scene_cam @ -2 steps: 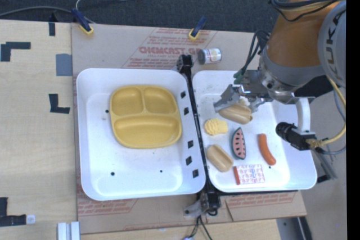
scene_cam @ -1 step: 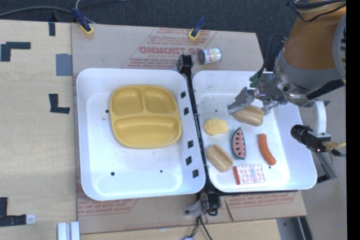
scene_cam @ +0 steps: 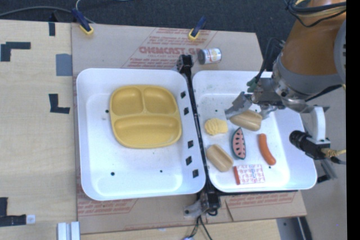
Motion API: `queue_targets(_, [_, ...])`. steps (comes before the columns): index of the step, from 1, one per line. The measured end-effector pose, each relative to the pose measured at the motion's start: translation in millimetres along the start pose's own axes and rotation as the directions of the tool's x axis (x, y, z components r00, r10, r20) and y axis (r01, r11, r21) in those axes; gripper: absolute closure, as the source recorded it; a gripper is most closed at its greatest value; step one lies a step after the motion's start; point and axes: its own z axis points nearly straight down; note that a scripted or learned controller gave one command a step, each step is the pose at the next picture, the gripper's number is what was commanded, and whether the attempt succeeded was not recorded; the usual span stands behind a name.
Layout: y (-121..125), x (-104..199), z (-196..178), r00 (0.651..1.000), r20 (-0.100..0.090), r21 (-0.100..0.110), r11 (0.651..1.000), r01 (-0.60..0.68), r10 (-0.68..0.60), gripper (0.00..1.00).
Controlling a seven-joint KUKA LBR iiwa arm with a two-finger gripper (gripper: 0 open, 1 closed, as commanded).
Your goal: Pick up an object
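Currently the hand (scene_cam: 251, 108) hovers low in the right bin (scene_cam: 298, 177), fingers spread wide, empty, touching the tan bread roll (scene_cam: 246, 120). A good grasp needs both fingers straddling the roll before closing.

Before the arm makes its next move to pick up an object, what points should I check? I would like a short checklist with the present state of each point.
1. Gripper is over the right bin: ok.
2. A target lies close by: ok, the tan bread-like piece is just below the gripper.
3. Something is already held: cannot tell, the view does not settle it.
4. Neighbours leave room around the target: not ok, the watermelon slice and the yellow ridged piece lie near it.
5. Sausage and bun lie apart from the gripper: ok.
6. Yellow divided plate sits in the left bin, out of the way: ok.
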Motion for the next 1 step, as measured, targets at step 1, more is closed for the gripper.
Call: queue_targets(1, [-24.7,-10.9,0.9,1.0,0.0,0.0,1.0,-0.001,0.001,1.0])
